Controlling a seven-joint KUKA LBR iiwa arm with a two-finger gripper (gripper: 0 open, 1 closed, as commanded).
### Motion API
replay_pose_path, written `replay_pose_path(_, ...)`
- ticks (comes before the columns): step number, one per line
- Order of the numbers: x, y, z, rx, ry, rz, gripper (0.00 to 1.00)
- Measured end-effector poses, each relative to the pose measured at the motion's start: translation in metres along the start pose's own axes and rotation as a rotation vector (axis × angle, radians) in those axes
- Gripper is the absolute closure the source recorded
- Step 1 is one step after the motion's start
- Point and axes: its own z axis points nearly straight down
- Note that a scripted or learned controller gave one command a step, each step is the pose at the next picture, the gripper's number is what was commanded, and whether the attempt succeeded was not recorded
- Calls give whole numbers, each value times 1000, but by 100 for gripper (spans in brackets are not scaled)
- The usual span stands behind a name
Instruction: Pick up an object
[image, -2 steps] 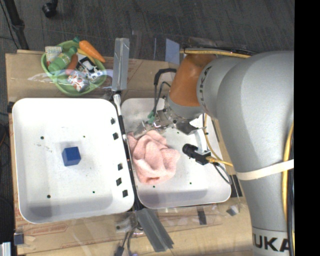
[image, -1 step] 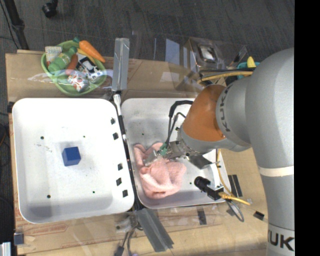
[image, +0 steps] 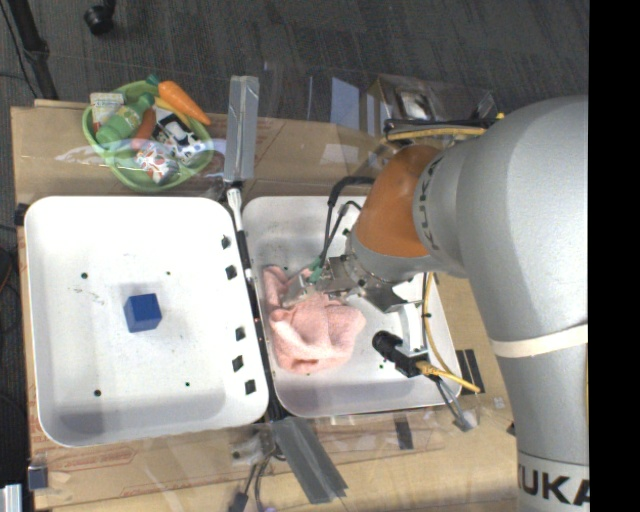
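We see the pink cloth (image: 312, 335) bunched in the right bin (image: 330, 405), near its left wall. We judge it soft, light and limp, best pinched at a raised fold. The gripper (image: 325, 275) sits at its upper edge; whether the jaws are spread we cannot tell. Walls crowd the left, while the bin's right floor lies open.

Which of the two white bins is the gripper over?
The right bin, holding the pink cloth; the gripper hangs at that cloth's upper edge. The left bin holds a blue cube.
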Motion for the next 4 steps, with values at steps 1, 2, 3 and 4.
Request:
replay_pose_path(1,-15,61,0,0,1,-14,0)
replay_pose_path(2,-70,85,-1,-2,0,-42,0)
replay_pose_path(3,13,90,0,2,1,-257,0)
replay_pose_path(4,1,90,-11,0,-1,-197,0)
